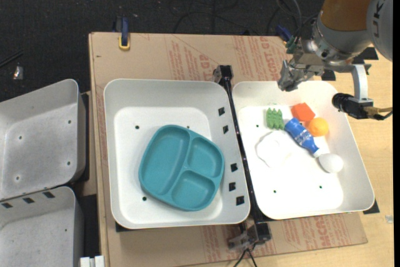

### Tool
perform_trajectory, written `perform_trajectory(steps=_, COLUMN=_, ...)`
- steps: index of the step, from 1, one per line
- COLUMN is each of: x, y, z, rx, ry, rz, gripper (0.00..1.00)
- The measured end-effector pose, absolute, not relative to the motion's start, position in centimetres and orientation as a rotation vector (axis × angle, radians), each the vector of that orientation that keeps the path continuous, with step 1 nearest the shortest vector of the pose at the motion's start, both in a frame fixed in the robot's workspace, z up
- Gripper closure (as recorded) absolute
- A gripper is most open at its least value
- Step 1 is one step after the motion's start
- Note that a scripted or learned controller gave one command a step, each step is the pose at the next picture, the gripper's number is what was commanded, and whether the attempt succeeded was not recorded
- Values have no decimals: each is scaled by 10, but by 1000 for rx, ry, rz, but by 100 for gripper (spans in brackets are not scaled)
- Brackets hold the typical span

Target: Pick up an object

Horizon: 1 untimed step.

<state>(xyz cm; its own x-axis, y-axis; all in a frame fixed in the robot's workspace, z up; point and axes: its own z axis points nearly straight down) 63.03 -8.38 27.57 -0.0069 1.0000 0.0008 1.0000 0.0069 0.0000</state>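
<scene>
Teal tray (181,167) — claw (289,82) blurred.

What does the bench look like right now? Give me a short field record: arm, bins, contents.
gripper: above the far edge of the right bin, nothing seen between its fingers
left white bin: holds a teal divided plastic plate
right white bin: holds a green spiky block, orange block, orange ball, blue and white bottle, white egg-shaped object
cluster: the small items sit close together in the bin's far half

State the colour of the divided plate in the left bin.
Teal plate, seen in the camera view.
</scene>
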Motion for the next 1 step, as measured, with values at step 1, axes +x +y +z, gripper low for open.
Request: perform_trajectory(steps=1, x=630, y=-41, z=266, rx=-2214, ry=-2228, rz=0, gripper=100)
